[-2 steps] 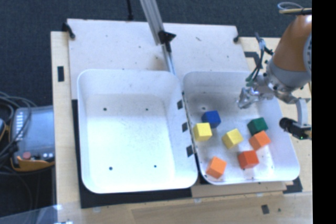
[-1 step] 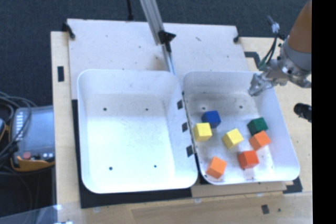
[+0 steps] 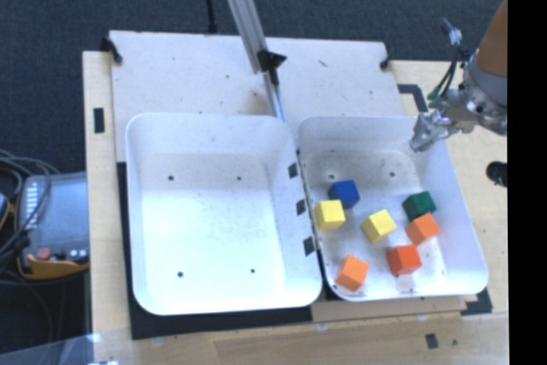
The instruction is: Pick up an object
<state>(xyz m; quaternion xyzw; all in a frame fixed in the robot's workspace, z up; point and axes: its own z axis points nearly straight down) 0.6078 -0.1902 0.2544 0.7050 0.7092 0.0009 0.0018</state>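
Clearly the end effector (image 3: 425, 135) hung over the right bin (image 3: 461, 209) at its one o'clock rim; whether clenched or released, I couldn't tell. The green cube (image 3: 419, 204), nearest at its six o'clock, wanted a straight descent clear of the orange cube (image 3: 422, 228) touching it.

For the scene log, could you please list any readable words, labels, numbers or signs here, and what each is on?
None can be read. The coloured cubes, such as the blue cube, and the two shallow white bins bear no lettering. The grey device at the left edge is too blurred to read.

Metal pole (image 3: 242, 4) beyond left bin (image 3: 214, 209)
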